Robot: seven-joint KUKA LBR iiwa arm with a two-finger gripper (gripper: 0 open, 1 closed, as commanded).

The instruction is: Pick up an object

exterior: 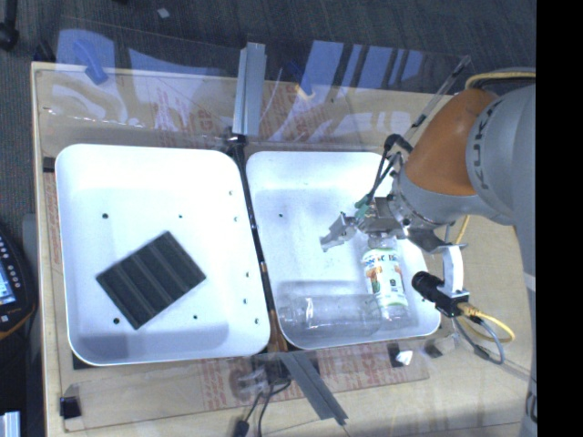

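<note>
The gripper (339,233) hangs open and empty in the right bin (301,171), beside a bottle (386,280); nothing is picked up yet.

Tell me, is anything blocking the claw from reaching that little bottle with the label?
Nothing visible does. The gripper hangs in the right bin, just left of the labelled bottle's top end, with bare bin floor between them. The clear plastic bottle lies along the bin's front edge, touching the labelled bottle's lower end, away from the gripper.
</note>
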